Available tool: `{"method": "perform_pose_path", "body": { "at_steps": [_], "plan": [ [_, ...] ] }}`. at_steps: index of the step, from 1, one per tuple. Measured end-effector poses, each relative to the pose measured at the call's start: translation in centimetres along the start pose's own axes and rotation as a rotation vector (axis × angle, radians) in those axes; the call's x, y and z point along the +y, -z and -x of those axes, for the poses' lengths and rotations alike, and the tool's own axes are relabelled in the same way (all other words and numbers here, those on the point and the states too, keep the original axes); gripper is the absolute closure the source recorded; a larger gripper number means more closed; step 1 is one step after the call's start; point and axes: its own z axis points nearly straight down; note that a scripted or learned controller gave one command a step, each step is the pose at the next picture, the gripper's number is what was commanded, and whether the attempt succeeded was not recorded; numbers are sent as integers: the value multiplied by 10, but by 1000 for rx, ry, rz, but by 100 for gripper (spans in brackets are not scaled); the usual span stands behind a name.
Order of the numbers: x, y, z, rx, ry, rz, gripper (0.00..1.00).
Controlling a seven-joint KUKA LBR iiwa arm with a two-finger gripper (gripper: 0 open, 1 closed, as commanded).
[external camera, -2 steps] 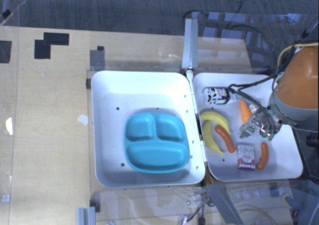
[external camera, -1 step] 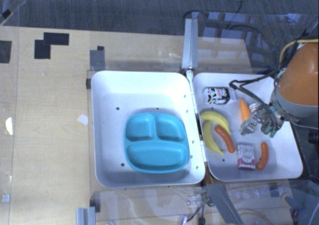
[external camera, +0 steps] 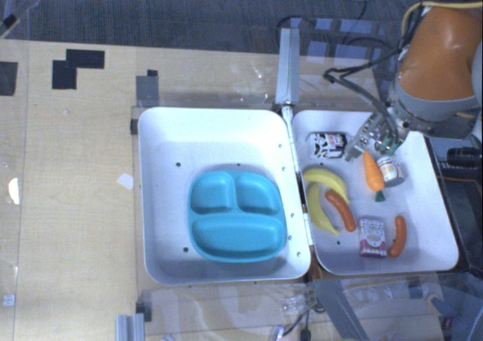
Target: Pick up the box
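blue tray, bananas, carrot

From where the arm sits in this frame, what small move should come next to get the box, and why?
Probably shift the gripper toward the near edge of the right bin and over the box. The gripper hangs at the bin's far end, by the carrot and a small can, while the reddish box lies near the front, beside a sausage.

Blue tray, yellow banana (red-and-white box).
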Motion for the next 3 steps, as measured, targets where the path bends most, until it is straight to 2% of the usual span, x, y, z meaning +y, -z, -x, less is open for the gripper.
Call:
{"method": "perform_pose_path", "body": {
  "at_steps": [1,2,3],
  "plan": [
    [-1,41,63,-3,128,0,100],
    [18,-57,9,3,116,-1,100],
    [136,-63,-49,2,264,2,100]
  ]
}}
